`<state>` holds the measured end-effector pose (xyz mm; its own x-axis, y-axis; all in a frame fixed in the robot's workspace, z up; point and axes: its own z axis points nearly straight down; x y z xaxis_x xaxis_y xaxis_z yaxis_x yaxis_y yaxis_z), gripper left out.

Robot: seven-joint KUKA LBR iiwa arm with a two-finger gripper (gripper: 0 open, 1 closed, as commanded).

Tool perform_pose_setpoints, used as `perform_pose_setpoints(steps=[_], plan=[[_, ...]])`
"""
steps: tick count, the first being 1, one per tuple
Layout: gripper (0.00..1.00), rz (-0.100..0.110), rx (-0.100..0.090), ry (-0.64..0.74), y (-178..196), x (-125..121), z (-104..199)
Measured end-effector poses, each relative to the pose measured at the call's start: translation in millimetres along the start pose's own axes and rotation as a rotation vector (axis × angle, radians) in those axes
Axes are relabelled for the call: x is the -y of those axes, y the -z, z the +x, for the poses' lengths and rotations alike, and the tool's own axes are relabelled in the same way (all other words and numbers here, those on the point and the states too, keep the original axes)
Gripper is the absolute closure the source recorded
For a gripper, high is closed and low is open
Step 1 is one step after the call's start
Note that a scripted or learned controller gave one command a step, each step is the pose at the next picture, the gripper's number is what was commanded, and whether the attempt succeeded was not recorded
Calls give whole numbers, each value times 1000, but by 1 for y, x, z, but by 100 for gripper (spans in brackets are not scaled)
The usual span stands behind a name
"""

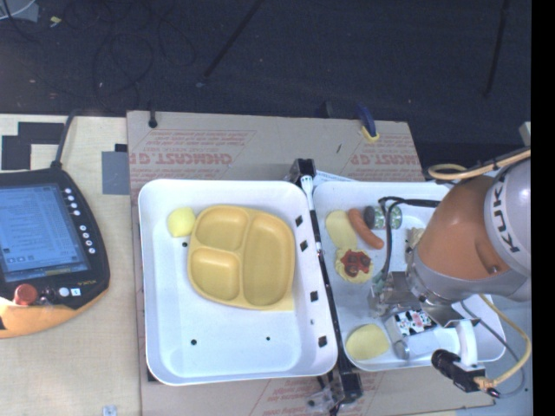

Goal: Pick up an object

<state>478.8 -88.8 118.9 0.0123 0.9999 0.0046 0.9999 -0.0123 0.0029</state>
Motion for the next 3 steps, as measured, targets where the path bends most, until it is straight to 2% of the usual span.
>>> perform_pose_setpoints(steps=[2,3], plan=[[100,4,-2,-11,19,0,-1],[100,2,2,19,70,4,74]])
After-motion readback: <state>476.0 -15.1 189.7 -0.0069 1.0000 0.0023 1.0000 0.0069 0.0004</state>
